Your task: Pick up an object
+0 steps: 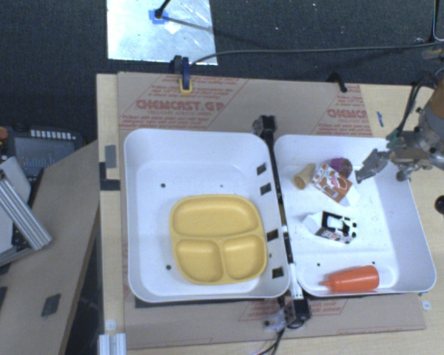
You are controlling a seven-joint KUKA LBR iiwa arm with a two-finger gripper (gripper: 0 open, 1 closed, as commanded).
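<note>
Over the right bin [411, 220], near its far right rim, hangs the metal gripper [371, 167], fingers slightly parted, nothing between them. Below: glossy orange carrot-shaped toy [351, 278], black-and-white blocky figure [334, 227], printed carton [331, 182]. Left bin [144, 198] holds a smooth yellow three-section tray [217, 239].

- The grey arm [442, 109] comes in from the right, on the far side.
- Its orange band sits high up by the right edge.
- The gripper [373, 165] sticks out to the left, low down, with nothing in it.
</note>
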